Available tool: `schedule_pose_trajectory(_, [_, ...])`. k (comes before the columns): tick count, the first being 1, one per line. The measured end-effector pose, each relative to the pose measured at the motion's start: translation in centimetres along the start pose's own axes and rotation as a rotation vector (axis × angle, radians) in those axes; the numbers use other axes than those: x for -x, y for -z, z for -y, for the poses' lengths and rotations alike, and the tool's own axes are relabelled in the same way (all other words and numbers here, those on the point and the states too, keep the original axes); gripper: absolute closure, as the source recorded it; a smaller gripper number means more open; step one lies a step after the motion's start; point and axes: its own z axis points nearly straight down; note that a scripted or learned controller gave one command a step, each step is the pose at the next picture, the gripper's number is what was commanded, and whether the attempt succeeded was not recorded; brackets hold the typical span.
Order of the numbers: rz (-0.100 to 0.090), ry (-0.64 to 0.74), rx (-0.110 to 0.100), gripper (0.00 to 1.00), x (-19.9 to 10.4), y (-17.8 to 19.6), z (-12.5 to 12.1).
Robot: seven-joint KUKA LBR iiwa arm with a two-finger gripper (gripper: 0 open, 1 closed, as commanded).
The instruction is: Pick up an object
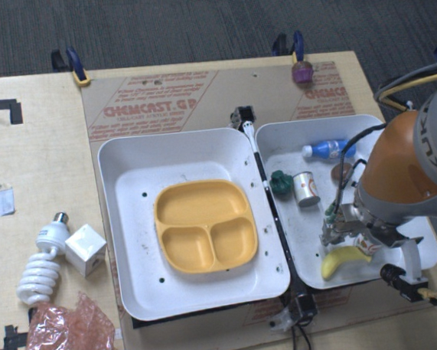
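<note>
My gripper (pixel 338 232) is low in the right bin (pixel 305 273), near its front. The orange and grey wrist hides much of it from above. A yellow banana (pixel 342 261) lies on the bin floor just in front of and below the gripper; whether they touch I cannot tell. Farther back in the same bin stand a small silver can (pixel 306 188), a dark green lump (pixel 281 182) left of the can, and a blue bottle (pixel 325 150) lying near the back wall. A brown object (pixel 340 173) peeks out beside the arm.
The left bin (pixel 130 217) holds a yellow divided plate (pixel 206 225). On the bench to the left lie a spiral light bulb (pixel 42 264), a white cube (pixel 86 248) and crumpled pink plastic (pixel 62 347). A purple object (pixel 302 71) sits behind the bins.
</note>
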Motion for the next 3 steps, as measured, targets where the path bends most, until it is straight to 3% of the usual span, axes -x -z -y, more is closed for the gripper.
schedule_pose_trajectory(1, [0.000, 0.004, -0.002, 1.00, -5.4, 9.0, 0.0])
schedule_pose_trajectory(2, [0.000, 0.005, -0.002, 0.00, -5.4, 9.0, 0.0])
schedule_pose_trajectory(3, [0.000, 0.001, -0.003, 0.00, 0.4, 0.3, -1.5])
